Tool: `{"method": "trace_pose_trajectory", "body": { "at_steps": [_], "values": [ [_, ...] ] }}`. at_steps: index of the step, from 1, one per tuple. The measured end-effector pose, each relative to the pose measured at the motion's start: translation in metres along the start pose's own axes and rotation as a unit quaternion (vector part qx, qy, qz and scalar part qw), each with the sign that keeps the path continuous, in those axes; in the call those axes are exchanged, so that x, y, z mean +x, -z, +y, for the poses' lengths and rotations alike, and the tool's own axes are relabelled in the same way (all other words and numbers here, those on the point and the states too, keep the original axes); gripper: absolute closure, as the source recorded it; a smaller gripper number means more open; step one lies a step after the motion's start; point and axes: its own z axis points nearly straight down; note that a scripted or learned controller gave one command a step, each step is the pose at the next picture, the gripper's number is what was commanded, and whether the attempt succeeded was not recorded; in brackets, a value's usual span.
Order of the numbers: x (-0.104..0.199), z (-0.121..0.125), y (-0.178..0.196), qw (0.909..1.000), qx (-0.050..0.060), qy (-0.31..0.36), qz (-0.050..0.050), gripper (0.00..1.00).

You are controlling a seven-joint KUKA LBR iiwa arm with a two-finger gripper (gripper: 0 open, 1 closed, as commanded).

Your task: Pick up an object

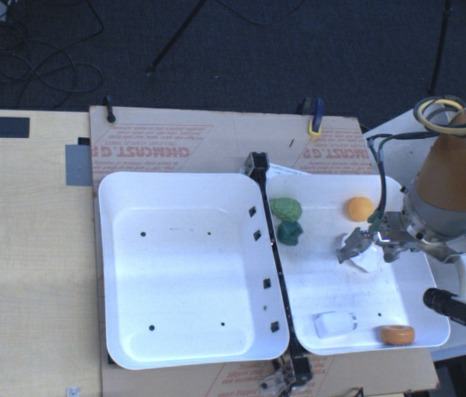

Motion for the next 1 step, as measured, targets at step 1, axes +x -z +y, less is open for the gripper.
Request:
{"method": "trace_pose_trajectory", "body": {
  "at_steps": [1],
  "values": [
    [-0.0848, 0.0168, 0.0528, 1.0, -0.003, -0.003, -0.003, 0.0]
  ]
}}
